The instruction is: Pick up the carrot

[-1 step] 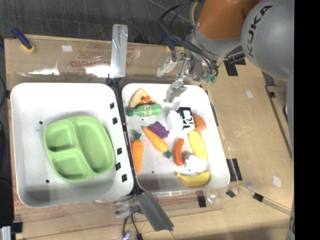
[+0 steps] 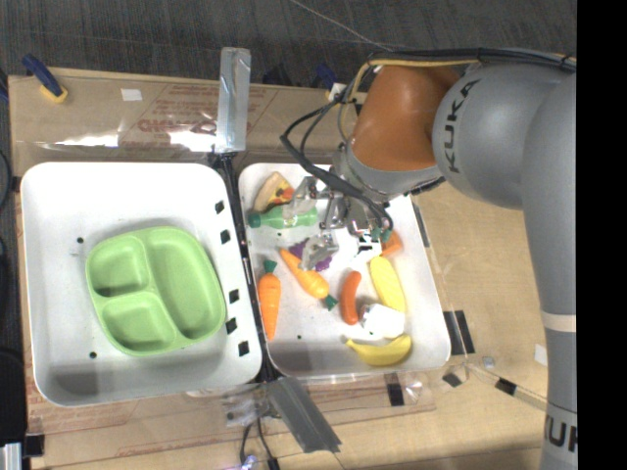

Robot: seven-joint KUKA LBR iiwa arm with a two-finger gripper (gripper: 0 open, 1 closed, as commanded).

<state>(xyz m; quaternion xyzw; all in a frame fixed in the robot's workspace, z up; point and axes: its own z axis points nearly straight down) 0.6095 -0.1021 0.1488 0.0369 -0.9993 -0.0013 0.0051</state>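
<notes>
The orange tapered plastic carrot lies at the right bin's left wall — light, rigid, slick; a mid-body grasp is advised. The gripper's opening cannot be determined.

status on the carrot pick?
Gripper low in right bin, among the toys; grip unclear. Carrot lies free at bin's left wall, apart from gripper. Second carrot-like piece and purple toy between them.
</notes>
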